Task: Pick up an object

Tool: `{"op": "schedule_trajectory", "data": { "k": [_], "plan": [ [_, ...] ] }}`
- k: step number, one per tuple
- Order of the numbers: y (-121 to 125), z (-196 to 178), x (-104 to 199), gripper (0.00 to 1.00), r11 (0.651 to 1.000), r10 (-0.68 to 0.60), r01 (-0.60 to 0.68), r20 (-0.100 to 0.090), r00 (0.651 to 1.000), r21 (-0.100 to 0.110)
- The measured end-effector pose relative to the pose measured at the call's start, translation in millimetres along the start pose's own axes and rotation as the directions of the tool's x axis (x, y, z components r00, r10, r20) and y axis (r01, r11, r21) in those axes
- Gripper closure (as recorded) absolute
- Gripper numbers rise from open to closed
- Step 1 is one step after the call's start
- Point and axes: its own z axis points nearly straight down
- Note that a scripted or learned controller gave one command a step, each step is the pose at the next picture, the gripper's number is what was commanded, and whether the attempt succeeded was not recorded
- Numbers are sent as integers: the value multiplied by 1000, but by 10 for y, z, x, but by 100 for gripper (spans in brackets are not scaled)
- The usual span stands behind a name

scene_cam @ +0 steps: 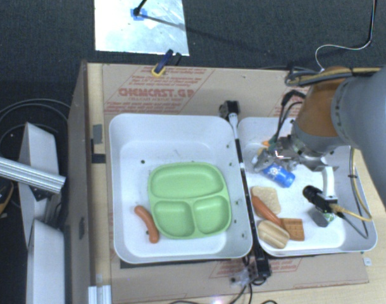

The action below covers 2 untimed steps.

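Note:
The right bin [348, 236] holds a small blue can [284, 177], a pale slice of bread [268, 197], an orange sausage [265, 210], a brown square cracker [295, 228] and a tan bun [273, 234]. My gripper [269, 161] is low in the upper left part of this bin, right beside the blue can's left end. The view does not show anything held.
In the left bin [126, 170] lies a green divided plate [190, 198], and a reddish sausage [147, 223] rests beside its lower left corner. A dividing rim [242, 170] separates the two bins. The grey arm [361, 109] with its orange band crosses the right bin's upper right.

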Motion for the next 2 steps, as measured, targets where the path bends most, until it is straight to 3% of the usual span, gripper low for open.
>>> {"op": "schedule_trajectory", "data": {
  "k": [1, 2],
  "plan": [
    [583, 23, -83, 0, 999, 8, -8, -9, 1000, 44],
    [596, -75, -91, 100, 999, 2, -2, -5, 1000, 36]
  ]
}}
